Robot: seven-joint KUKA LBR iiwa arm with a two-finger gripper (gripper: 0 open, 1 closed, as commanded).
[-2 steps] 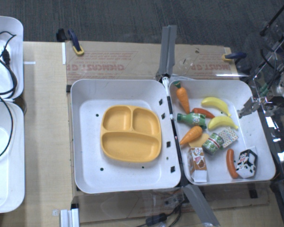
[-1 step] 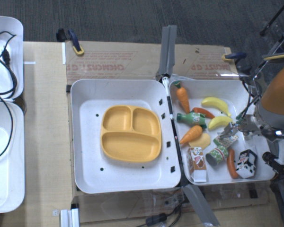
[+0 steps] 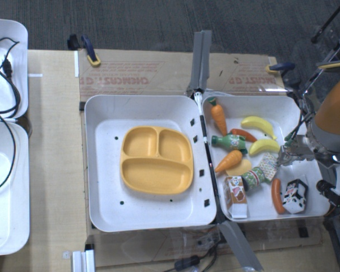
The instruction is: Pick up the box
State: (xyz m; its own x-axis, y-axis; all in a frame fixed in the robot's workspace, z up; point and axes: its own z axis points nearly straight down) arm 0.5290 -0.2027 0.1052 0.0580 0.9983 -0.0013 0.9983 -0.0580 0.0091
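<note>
Dark grey carpet lies beyond a pale wooden desk (image 3: 56, 152) that carries two shallow white bins side by side. In the left bin (image 3: 93, 169) sits a yellow divided plate (image 3: 157, 159), lying flat near the middle. The right bin (image 3: 255, 211) holds a scatter of toy food: one carrot (image 3: 218, 118) near the divider at the top, a second carrot (image 3: 228, 161) lower down, a green bottle (image 3: 229, 143) between them, a red pepper (image 3: 243, 135), and two bananas (image 3: 258, 125) toward the right. The box (image 3: 236, 196), small, brown and white, lies flat near the bin's front left corner, close to the divider, with a green-and-red can (image 3: 253, 178) just beside its upper right. A red sausage (image 3: 277, 195) lies to the right of the box, and a black-and-white carton (image 3: 295, 196) stands next to that. The arm comes in from the right, and its hand (image 3: 287, 153) hangs over the right part of the bin, near the lower banana and well apart from the box; whether the hand is apart or together cannot be told here.
</note>
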